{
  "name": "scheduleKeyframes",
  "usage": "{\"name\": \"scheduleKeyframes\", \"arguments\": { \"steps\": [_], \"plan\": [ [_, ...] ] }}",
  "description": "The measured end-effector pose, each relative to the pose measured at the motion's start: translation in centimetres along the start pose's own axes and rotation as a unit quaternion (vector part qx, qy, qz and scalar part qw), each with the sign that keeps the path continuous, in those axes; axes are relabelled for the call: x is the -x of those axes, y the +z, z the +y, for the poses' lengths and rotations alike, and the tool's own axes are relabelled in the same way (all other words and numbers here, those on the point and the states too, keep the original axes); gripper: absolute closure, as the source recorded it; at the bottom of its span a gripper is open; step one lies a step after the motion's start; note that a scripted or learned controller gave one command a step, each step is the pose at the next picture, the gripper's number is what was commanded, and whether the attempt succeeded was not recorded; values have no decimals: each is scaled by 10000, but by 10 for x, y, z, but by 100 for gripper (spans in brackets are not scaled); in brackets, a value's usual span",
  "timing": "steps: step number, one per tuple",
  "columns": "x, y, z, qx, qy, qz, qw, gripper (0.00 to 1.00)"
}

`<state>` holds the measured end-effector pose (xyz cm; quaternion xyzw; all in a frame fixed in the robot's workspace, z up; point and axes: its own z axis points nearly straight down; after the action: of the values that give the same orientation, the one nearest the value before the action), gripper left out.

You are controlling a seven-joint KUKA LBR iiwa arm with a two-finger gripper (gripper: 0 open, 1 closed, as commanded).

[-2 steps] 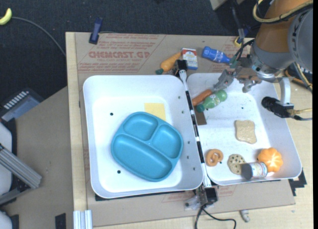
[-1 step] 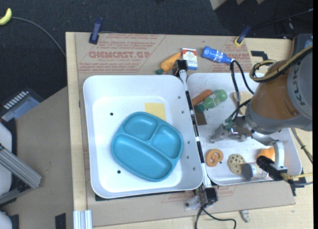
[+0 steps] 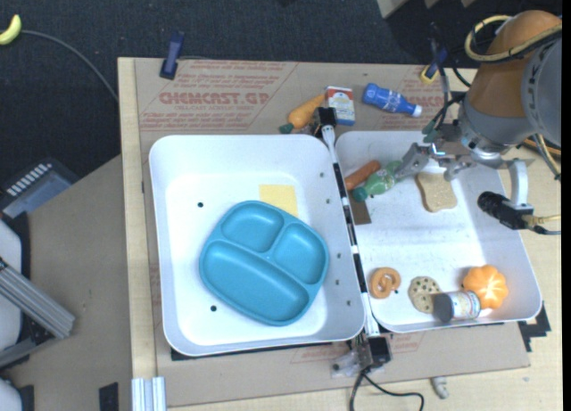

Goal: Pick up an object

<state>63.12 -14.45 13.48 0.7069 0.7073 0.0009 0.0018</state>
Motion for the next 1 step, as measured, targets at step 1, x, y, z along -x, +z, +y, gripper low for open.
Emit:
{"name": "scheduleKeyframes", "arguments": {
  "steps": [1],
  "plan": [
    [-53, 49, 36, 7, -3, 6, 10000, 0]
  ]
}}
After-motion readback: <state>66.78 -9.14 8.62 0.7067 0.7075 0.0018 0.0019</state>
